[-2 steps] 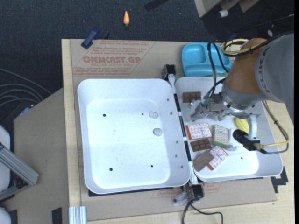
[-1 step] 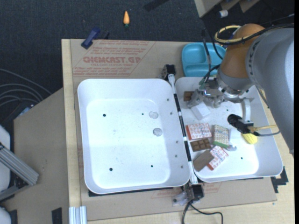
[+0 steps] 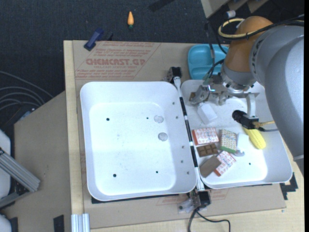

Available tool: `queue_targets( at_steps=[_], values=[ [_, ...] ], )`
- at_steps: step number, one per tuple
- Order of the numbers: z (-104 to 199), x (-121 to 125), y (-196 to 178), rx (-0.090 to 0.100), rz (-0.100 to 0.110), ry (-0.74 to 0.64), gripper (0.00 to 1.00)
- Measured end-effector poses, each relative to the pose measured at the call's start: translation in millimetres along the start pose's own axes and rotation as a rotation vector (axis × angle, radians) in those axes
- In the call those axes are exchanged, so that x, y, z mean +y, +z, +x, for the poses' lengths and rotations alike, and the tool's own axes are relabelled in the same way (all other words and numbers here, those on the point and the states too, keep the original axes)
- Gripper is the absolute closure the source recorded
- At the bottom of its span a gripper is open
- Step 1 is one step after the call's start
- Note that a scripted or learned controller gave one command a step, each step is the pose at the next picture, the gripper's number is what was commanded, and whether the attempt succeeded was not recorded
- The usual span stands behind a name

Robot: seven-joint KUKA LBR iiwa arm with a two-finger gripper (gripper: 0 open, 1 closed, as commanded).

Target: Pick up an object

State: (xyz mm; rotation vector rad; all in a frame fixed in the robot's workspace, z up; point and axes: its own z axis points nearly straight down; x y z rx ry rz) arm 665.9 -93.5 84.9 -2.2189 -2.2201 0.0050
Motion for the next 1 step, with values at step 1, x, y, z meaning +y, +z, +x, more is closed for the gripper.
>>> queue_targets(
  at_steps=[1],
  values=[
    [0.7,0.0,-0.1,-0.001,0.0,0.0,0.0]
  ],
)
